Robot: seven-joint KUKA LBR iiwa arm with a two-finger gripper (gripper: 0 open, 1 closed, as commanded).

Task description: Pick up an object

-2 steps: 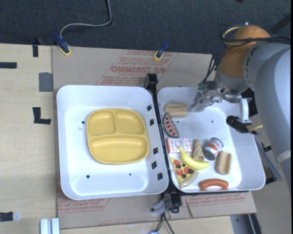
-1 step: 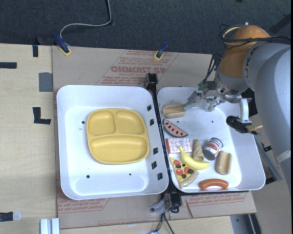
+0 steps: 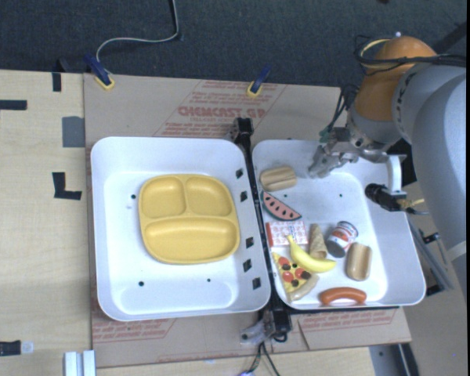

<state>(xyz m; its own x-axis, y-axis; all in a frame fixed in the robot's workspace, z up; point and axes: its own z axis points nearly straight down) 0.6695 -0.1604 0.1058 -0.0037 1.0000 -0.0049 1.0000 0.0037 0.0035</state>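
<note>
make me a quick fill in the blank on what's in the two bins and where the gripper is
1. The yellow divided plate lies in the ____ bin.
2. The banana lies partly over the ____ slice, near the right bin's front.
3. The gripper hovers just right of the ____, near the right bin's back edge.
4. The sausage is coloured ____.

Missing words: left; pizza; bread roll; red

Dark carpet (image 3: 219, 14), wooden bench (image 3: 31, 249), cardboard sheet (image 3: 180, 104)
</note>
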